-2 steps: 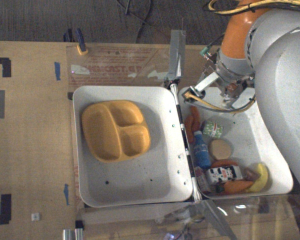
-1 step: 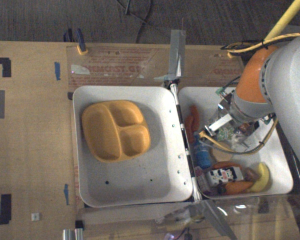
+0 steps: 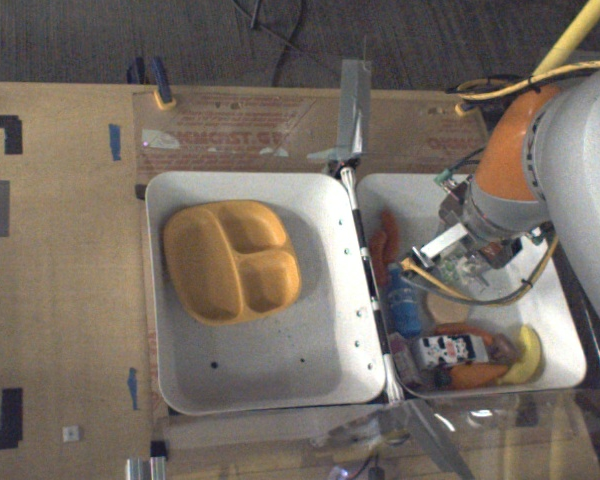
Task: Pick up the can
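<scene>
Needed shifting the gripper [image 3: 464, 266], opening impossible to judge, left onto the blue can [image 3: 404, 306], avoiding the banana [image 3: 525, 356].

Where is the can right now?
The blue can lies in the right bin, against its left wall, between the orange-red item above and the carton below.

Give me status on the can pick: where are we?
Done: the arm is over the right bin, gripper low among the items. In hand: nothing visibly held. Left: the grasp and lift; the blue can lies by the bin's left wall, beside the gripper, near the banana.
</scene>
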You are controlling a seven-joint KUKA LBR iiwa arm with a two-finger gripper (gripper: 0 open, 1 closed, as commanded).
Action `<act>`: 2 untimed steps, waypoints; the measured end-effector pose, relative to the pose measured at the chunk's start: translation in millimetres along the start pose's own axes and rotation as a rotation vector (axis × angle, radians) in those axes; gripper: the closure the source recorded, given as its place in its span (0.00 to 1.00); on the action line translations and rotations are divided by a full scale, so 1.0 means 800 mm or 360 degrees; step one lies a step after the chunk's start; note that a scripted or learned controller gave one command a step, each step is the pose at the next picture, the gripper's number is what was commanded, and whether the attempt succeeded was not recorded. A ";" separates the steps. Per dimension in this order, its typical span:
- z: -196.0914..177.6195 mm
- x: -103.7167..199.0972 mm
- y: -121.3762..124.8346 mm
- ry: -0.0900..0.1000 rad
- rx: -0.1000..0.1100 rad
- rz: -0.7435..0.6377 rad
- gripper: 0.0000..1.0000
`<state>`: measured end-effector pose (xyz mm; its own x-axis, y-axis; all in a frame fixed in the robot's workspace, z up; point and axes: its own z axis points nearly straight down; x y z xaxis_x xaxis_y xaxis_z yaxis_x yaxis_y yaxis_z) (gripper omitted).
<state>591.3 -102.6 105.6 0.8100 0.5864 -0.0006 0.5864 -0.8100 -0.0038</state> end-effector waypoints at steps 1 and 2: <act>0.000 0.000 0.000 0.0000 0.0000 0.0000 0.00; -0.012 -0.001 0.001 0.0001 0.0001 0.0005 1.00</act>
<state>591.4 -103.4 115.1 0.8117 0.5841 -0.0001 0.5841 -0.8117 -0.0045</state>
